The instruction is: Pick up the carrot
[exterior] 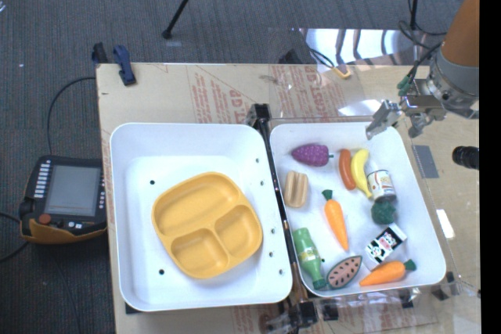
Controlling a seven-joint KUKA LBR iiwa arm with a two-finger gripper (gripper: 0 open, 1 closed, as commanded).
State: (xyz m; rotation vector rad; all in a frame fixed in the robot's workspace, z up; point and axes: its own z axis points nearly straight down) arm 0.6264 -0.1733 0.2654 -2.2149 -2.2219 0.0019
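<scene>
From my station I see the gripper hanging above the far right corner of the right bin, with nothing between its fingers; whether they stand apart or together I cannot tell at this size, so I leave it at that. The carrot lies near the middle of that bin, green top pointing toward the far side, tip toward me, its long axis running almost straight away from the camera with a slight lean to the right at the near end. From the gripper it lies toward the near side and a bit left, well apart, so I judge the coming move is a travel inward over the bin and then down, with the fingers turned to close across the carrot's narrow width. There is a catch in the count: I see two carrots, the second carrot lying nearly crosswise at the near right corner, just beside the milk carton. Otherwise one each: purple grapes, bread, sausage, banana, can, broccoli, green bottle, watermelon slice. The left bin holds one yellow divided plate.
</scene>
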